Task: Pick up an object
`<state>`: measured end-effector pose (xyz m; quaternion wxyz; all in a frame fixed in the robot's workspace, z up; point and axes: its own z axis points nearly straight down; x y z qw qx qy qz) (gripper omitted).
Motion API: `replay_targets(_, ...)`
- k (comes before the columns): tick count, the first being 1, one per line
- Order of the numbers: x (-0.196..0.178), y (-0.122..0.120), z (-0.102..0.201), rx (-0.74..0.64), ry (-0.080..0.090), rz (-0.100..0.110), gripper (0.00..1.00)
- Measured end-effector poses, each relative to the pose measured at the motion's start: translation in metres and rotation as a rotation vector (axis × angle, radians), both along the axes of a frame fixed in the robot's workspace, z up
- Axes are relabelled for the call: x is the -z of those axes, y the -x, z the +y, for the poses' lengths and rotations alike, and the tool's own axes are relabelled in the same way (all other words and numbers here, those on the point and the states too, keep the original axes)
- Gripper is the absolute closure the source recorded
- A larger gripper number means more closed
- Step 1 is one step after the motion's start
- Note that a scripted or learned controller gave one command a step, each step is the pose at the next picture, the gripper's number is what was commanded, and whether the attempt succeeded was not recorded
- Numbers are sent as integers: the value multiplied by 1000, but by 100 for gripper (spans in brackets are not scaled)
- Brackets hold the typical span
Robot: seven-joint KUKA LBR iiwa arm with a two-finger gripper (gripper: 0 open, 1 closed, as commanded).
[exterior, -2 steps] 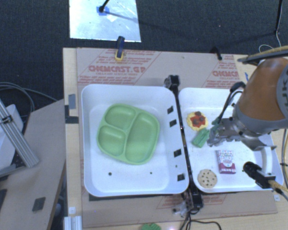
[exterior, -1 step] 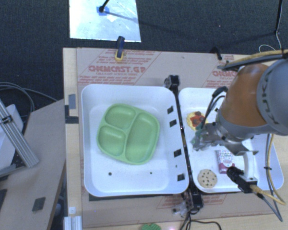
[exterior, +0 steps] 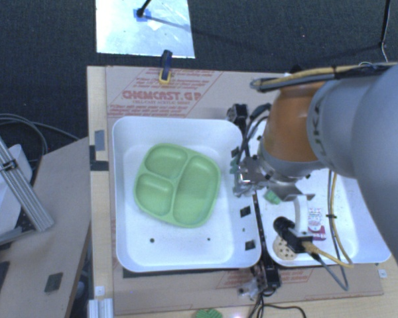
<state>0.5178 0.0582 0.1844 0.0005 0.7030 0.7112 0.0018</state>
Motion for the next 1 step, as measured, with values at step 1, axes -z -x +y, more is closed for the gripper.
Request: replay_targets(1, 0, 32, -95, 20, 5, 4, 100)
